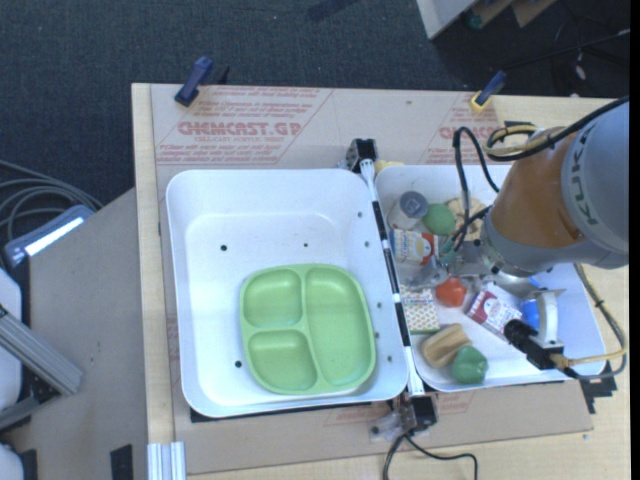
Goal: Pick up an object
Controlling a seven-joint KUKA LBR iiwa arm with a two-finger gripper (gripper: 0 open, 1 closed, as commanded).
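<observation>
End effector, grip state indiscernible, hovers beside small red object: seemingly light, rigid, best pinched across its middle.

Smooth, glossy white plastic forms the left bin, holding a matt pale-green plastic divided tray; printed brown paper covers the bench board beneath.

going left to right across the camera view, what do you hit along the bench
blue clamp → left bin → green divided plate → black clip between the bins → right bin, with the arm above it
</observation>
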